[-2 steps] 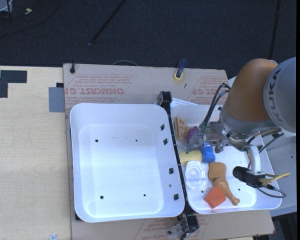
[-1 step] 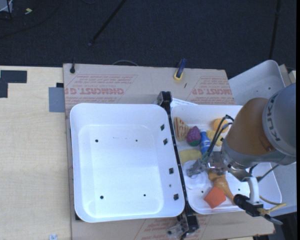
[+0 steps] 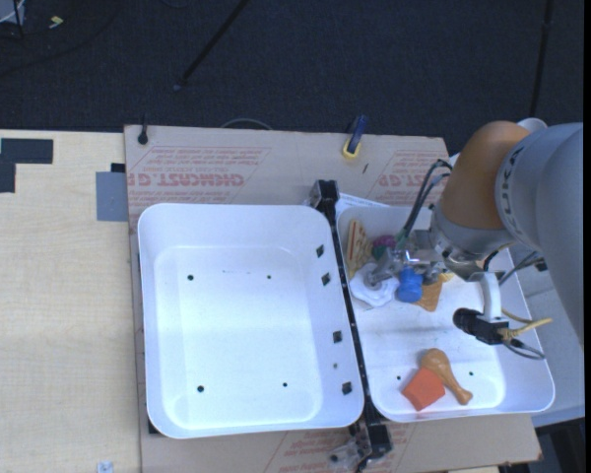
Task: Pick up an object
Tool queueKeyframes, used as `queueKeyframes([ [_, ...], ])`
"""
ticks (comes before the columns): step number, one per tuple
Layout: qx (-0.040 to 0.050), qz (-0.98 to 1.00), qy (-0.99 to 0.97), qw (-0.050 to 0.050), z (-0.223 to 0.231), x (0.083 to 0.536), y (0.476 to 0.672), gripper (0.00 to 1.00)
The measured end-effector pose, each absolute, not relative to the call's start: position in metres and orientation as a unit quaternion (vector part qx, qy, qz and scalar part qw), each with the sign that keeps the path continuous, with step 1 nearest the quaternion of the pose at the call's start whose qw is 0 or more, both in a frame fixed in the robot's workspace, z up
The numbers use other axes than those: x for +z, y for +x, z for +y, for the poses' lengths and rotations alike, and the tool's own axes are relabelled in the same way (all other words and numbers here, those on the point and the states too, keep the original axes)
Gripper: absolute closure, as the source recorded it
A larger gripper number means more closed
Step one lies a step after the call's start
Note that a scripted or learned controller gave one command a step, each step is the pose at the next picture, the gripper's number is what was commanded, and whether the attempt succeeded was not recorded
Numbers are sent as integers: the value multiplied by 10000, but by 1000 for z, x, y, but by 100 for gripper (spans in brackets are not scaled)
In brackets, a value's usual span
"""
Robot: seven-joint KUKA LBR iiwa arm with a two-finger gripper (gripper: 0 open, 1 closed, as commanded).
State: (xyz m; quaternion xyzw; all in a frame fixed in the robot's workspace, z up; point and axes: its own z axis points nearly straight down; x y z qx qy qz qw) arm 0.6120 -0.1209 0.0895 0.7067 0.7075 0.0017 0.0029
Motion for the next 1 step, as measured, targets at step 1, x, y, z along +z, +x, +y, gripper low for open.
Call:
queueKeyframes([
  [1, -74, 7078, 7064, -43, -109, 89, 641, 0],
])
